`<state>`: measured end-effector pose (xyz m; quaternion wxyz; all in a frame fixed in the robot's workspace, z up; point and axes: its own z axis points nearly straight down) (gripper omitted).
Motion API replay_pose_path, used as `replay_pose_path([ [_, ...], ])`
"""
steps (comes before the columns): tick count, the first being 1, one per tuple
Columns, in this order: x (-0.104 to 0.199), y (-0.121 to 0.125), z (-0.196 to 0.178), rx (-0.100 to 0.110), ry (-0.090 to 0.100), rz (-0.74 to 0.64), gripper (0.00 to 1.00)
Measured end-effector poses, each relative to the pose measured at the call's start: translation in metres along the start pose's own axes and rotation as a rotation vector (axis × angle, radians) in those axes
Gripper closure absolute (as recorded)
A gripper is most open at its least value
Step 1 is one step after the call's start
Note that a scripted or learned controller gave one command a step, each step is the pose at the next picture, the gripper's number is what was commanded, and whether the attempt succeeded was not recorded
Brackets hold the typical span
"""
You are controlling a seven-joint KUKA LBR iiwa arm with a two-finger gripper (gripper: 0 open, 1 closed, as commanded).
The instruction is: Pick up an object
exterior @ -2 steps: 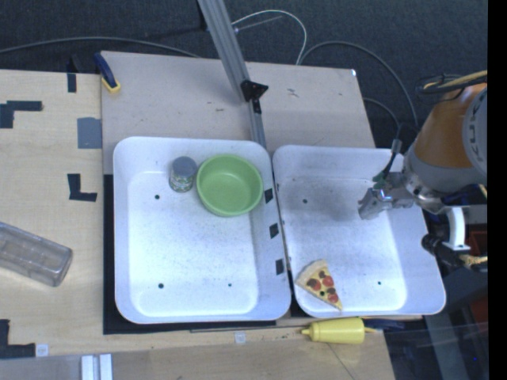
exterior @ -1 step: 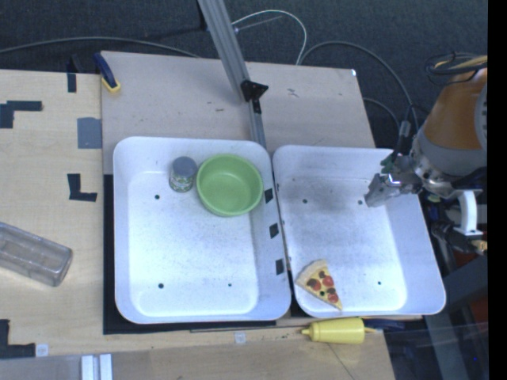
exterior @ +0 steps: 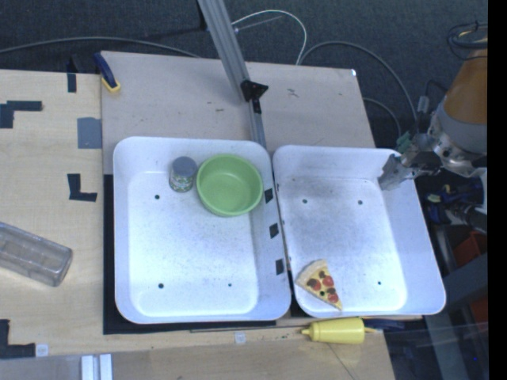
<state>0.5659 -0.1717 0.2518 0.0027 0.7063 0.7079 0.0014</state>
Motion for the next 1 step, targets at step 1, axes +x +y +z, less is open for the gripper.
replay_pose_path([
  [1, 0.0551, 0.0076, 0.0131, 0.007, 0.003, -0.004, 1.0],
])
